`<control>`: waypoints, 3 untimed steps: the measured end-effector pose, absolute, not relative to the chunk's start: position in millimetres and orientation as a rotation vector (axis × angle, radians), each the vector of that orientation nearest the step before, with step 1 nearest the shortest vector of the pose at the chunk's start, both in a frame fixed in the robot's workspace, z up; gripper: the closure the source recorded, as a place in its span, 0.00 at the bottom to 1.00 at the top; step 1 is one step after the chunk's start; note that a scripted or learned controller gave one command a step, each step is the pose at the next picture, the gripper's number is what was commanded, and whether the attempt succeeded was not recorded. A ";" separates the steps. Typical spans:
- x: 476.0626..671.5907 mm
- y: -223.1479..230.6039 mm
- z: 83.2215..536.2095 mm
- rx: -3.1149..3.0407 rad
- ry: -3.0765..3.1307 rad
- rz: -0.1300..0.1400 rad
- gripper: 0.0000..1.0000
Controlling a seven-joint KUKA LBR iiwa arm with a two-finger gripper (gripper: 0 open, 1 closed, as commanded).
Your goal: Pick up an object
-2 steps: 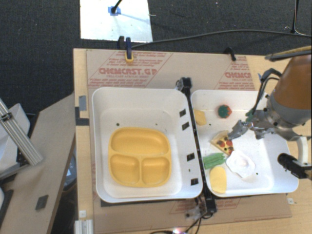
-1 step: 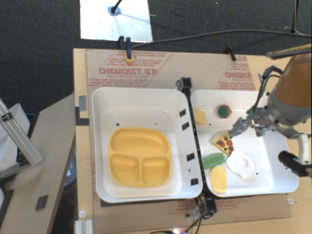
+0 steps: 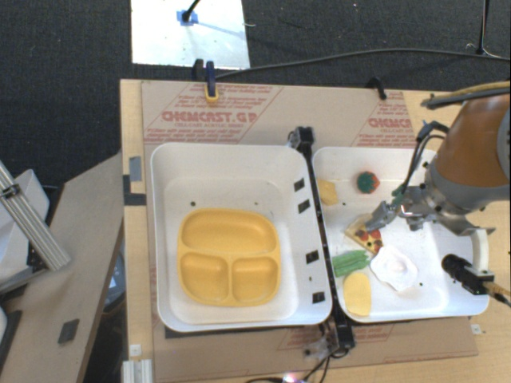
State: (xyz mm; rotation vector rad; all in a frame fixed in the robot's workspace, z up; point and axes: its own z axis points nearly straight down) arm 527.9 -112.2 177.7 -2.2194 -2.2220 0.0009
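- The grey arm (image 3: 471, 154), with its orange band, reaches in from the right over the right white bin (image 3: 399, 162).
- The gripper (image 3: 381, 218) is low over the middle of that bin, its tip at the upper right edge of a toy pizza slice (image 3: 363, 235). From this angle contact cannot be judged.
- Whether the gripper is wide or narrow cannot be told, as the tip is small and blurred here. Nothing is seen held in it.
- The pizza slice lies flat on the bin floor, near the divider between the bins.
- A white toy fried egg (image 3: 395, 268) lies just to the lower right of the slice, close to it.
- A green pea pod (image 3: 348, 262) lies just below the slice, with one end towards the divider.
- A pale yellow oval piece (image 3: 358, 294) sits below the pod, near the front wall of the bin.
- A small green and red ball-like toy (image 3: 367, 182) rests near the back of the bin, well apart from the slice.
- A small yellow piece (image 3: 326, 191) lies to the left of that toy, just beside the divider.
- The left white bin (image 3: 231, 178) holds a yellow three-compartment plate (image 3: 230, 255), set flat near its middle.
- Both bins sit on a bench sheet printed with red lettering (image 3: 207, 116), with a blue and yellow clamp (image 3: 209, 82) at its back edge.
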 end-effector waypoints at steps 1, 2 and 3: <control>523.2 -109.2 134.3 -2.219 -2.221 0.001 0.00; 523.9 -108.9 82.9 -2.221 -2.223 -0.001 0.00; 524.5 -109.3 95.3 -2.222 -2.224 -0.002 1.00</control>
